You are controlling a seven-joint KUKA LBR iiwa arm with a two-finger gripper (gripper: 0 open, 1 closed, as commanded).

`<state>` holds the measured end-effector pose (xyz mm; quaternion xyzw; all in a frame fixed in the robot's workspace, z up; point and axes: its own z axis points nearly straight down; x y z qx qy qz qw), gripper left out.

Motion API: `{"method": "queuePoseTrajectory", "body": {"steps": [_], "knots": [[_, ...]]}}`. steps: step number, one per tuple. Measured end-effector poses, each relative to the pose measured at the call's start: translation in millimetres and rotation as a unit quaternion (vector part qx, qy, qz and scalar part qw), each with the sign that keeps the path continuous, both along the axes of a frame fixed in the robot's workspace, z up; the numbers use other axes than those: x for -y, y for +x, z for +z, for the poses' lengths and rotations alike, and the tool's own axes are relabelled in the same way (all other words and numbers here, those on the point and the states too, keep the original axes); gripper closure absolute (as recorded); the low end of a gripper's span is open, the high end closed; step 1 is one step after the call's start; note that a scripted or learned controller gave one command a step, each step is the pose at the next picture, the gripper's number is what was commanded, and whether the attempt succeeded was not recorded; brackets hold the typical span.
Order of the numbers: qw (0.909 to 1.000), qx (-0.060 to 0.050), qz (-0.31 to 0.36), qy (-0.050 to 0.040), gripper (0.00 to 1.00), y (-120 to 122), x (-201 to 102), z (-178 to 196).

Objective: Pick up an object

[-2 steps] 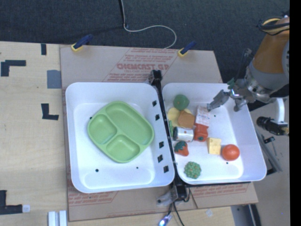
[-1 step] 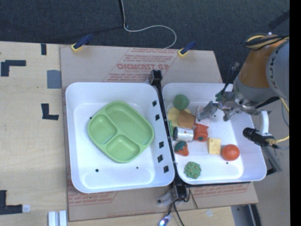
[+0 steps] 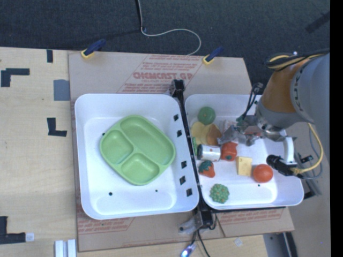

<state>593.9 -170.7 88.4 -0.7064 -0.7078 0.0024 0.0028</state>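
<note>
The left bin (image 3: 88,143) holds a green divided tray (image 3: 138,149). In the right bin (image 3: 278,194) the gripper (image 3: 234,134) hangs low, just above a small red piece (image 3: 229,151). Near it lie a yellow block (image 3: 244,166), a tomato (image 3: 262,173), a broccoli (image 3: 219,193) and a green ball (image 3: 206,114).

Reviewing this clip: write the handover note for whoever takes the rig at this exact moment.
Gripper: low in the right bin, over the food pile; finger state unclear, nothing seen held.
Right bin items: green ball, yellow piece, can, red pepper, cheese, tomato, strawberry, broccoli.
Left bin: green tray.
Done: arm reached into the pile.
Left: grasp and lift one object.
</note>
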Motion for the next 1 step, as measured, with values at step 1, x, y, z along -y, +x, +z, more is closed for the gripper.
{"method": "queuePoseTrajectory", "body": {"steps": [1], "knots": [[1.0, 0.003, 0.0, -0.0003, 1.0, 1.8, -0.3, 13.7]]}}
